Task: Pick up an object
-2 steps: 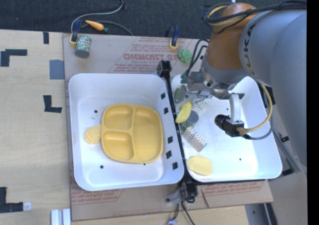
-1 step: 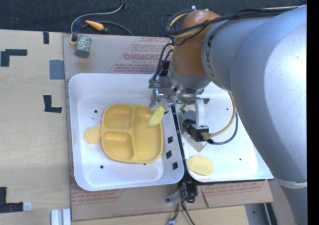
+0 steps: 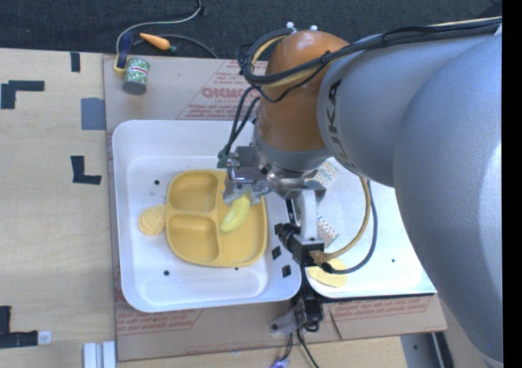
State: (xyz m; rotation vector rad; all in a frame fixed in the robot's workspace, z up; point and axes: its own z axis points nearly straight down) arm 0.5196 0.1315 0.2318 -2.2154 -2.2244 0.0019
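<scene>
Here | pincer (image 3: 242, 193) over yellow tray (image 3: 214, 219) — grip unclear | banana (image 3: 236, 214) partly hidden beneath

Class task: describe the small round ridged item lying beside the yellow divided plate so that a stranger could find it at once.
Start at the left white bin. Find the yellow divided plate inside it. Touching its left edge lies a small cookie, round, ridged, paler and far smaller than the plate.
</scene>
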